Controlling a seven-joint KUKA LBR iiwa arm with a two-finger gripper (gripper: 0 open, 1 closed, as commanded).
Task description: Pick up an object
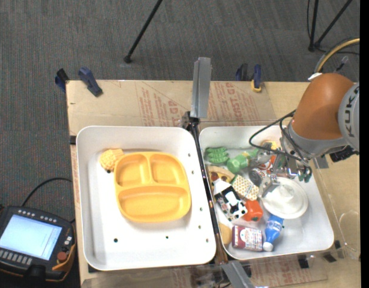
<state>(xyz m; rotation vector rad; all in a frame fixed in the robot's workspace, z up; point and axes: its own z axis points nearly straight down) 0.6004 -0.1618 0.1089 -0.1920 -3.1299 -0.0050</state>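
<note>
gripper [274, 174] low in right bin [324, 236], amid clutter near white bowl [287, 200] and green toy [237, 162]. grip state: cannot tell. nothing visibly lifted; objects lie in bin. judged: reach done; grasp and lift left.

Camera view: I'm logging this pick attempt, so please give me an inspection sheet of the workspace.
Surface: bench bearing a left bin and a right bin.
Job's things: right bin holds green toys, a cow toy, a white bowl, a can and other small items.
Clutter: yellow tray and a yellow waffle toy in the left bin.
Grippers: gripper low over the right bin, beside the bowl; nothing seen held.
Cables: black cable looping at the wrist.
Surroundings: clamps on the bench's far edge, pendant on the carpet, stand legs.
</note>
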